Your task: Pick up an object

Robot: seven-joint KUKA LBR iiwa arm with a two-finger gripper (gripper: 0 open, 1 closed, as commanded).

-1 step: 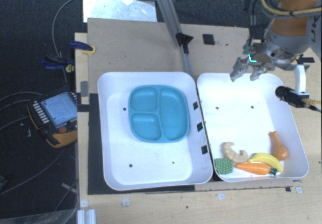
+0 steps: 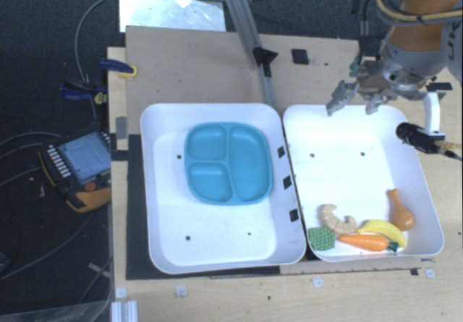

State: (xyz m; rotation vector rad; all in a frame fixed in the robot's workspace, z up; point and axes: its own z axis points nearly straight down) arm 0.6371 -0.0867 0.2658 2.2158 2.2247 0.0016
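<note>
Hovering with open, empty jaws (image 2: 357, 100) over the right bin's (image 2: 340, 168) far rim, I risk snagging several crowded toys (image 2: 362, 230) in its near corner.

Even overhead light, soft focus, mild glare

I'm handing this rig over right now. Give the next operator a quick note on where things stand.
Gripper: open, holding nothing, above the far edge of the right bin.
Objects: carrot, banana, drumstick, beige piece and green piece clustered at the right bin's near edge. Blue divided plate in the left bin.
Done: nothing picked.
Left: descend, grasp one, lift.
</note>
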